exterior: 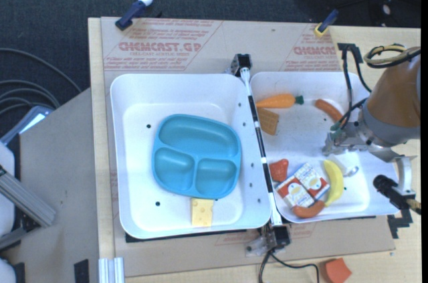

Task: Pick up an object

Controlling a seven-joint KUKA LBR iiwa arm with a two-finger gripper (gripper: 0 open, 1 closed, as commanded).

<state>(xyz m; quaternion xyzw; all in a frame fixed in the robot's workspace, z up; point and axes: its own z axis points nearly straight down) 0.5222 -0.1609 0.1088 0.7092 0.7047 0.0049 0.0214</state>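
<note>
**Arm low over the right bin, toy food scattered below it**

Starting at the left, we see the left bin [127, 161] on the bench [107, 74]; inside it lies a blue divided plate [196, 156], and a yellow cheese slice [202, 211] sits just below the plate's lower edge, touching or nearly touching it.

Moving across the divider, we come to the right bin [294, 82]; an orange carrot [277, 101] lies near its upper left, and a brown toast slice [268, 121] rests just below the carrot, close against the divider; further down we find a red pepper piece [278, 170] beside a small printed packet [303, 185]; a red sausage [309, 211] curves under the packet's lower edge, and a yellow banana [334, 182] lies just to the packet's right, touching or nearly so.

Near the bin's upper right another sausage [328, 108] lies at a slant, partly under the arm; the tool [336, 144] hangs just below it and above the banana, close over the bin floor; we cannot tell from this view how it is set, and we see no object gripped in it.
</note>
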